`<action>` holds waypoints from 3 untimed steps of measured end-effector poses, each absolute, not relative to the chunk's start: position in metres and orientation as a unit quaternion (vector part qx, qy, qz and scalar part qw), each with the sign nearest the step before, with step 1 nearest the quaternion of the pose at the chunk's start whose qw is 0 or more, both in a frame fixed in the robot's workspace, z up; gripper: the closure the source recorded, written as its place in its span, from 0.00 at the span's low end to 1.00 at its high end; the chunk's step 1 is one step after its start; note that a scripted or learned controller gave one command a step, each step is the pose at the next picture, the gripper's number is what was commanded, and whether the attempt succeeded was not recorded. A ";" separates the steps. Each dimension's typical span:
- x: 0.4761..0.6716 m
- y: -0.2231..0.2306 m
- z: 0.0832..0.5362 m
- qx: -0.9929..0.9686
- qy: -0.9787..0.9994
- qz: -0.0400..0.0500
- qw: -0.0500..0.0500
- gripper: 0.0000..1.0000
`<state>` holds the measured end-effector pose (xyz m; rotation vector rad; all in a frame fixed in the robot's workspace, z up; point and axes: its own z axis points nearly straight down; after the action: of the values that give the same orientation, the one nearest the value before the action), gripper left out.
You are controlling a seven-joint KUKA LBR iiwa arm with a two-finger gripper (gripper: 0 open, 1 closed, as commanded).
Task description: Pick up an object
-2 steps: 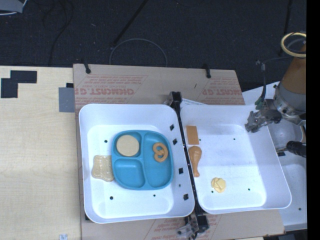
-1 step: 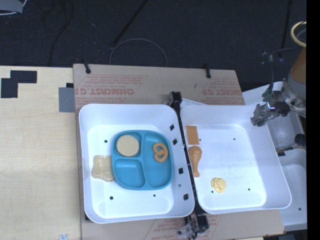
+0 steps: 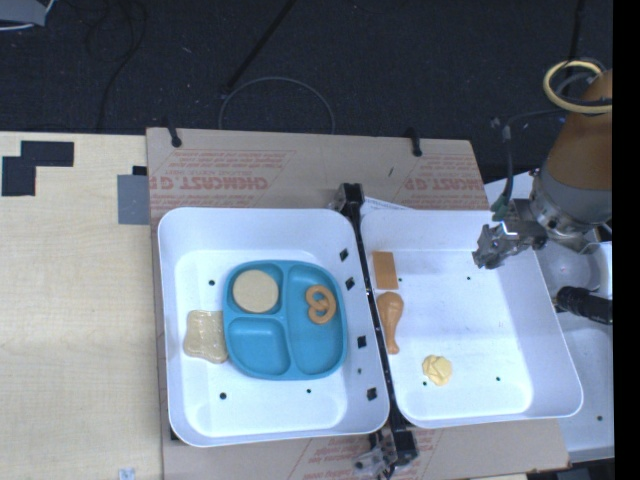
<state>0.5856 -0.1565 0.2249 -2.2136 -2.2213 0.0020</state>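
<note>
In the right bin [image 3: 540,368] lie an orange rectangular block [image 3: 384,268], a tan drumstick-shaped piece [image 3: 390,318] and a small yellow lump [image 3: 436,369]. The left bin [image 3: 190,258] holds a blue divided tray [image 3: 262,353] with a round tan cookie [image 3: 254,290] and a pretzel [image 3: 320,305] in its compartments. A pale bread slice [image 3: 205,335] lies just left of the tray. My gripper [image 3: 492,251] hangs over the right bin's far right part, well away from all three pieces there, with nothing visibly between its fingers.
The two bins meet at a black clamp strip [image 3: 362,308] down the middle. Cardboard [image 3: 300,168] lies under both bins. A cable [image 3: 590,303] runs along the right bin's right rim. Bare floor of the right bin stretches between the gripper and the pieces.
</note>
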 end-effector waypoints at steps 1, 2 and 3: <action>0.565 -0.108 0.215 -0.706 -0.708 0.001 0.003 1.00; 0.544 -0.053 0.223 -0.706 -0.708 0.001 0.003 1.00; 0.530 -0.010 0.231 -0.706 -0.708 0.001 0.003 1.00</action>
<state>0.5298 -0.0104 0.2306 -2.2138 -2.2213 0.0028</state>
